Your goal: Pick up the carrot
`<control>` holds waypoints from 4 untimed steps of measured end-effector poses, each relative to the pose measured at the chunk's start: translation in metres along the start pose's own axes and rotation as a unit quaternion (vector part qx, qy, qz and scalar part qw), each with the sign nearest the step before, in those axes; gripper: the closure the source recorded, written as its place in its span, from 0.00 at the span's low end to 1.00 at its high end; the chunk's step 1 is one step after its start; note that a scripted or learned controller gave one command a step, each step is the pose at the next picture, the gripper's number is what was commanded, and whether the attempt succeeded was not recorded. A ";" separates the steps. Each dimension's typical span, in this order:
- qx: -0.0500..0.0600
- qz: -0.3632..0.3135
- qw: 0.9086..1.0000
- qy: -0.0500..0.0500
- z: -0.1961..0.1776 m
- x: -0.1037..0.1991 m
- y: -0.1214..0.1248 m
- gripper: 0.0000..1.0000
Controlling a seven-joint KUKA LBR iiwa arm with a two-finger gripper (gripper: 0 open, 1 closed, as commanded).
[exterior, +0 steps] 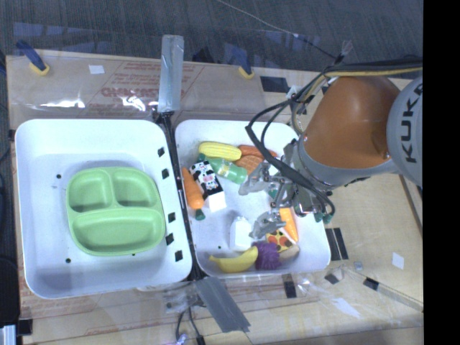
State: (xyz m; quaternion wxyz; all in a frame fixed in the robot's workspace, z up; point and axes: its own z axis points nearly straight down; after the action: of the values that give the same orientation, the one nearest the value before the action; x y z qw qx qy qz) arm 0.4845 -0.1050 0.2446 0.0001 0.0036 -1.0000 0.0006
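I hung low over the right bin (309, 139), my gripper (267, 192) somewhere near its middle, with the toy food scattered beneath me. My fingers looked spread and holding nothing, though the metal blurred against the white floor and I would not swear to how wide they stood.

The carrot (192, 190) lay against the left wall of that same bin, hard by the divider between the two bins. It sat to my left in the camera view, well apart from my fingertips, with the small black-and-white carton (207, 177) and a white block (215, 202) between us. Its long axis ran roughly along the wall, from the far end toward the near end, green tip nearest the camera.

So the coming move, as I judged it, asked me to travel left across the bin and turn my fingers to straddle the carrot across its width. The wall beside it left little room for one finger.
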 end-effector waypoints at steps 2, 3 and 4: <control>0.000 -0.063 0.998 -0.002 0.152 -0.050 -0.103 0.00; 0.000 -0.068 0.998 -0.003 0.142 -0.051 -0.100 1.00; 0.000 0.171 0.985 -0.003 0.151 -0.056 -0.104 1.00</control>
State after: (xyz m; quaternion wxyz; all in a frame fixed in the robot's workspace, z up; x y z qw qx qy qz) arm 0.5408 -0.2092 0.0935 -0.0032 -0.1674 -0.9859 0.0001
